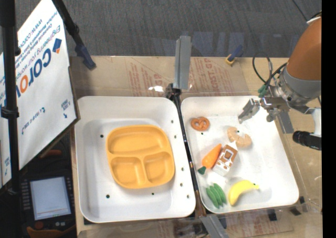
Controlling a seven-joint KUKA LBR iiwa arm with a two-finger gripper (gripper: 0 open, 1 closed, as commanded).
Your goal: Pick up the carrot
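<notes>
The carrot (212, 156) is orange with a green top and lies at a slant in the right bin (273, 179), near its left wall. Its right side touches a small brown and white carton (227, 159). My gripper (266, 116) hangs over the bin's upper right part, well up and to the right of the carrot. Its two grey fingers (248, 110) are spread wide, so it is open, with nothing between them.
Also in the right bin are a pretzel (200, 124), a pale shrimp-like piece (239, 137), green pea pods (216, 193) and a banana (240, 190). The left bin (89, 179) holds an orange divided tray (140, 156). A white sign (37, 84) leans at the left.
</notes>
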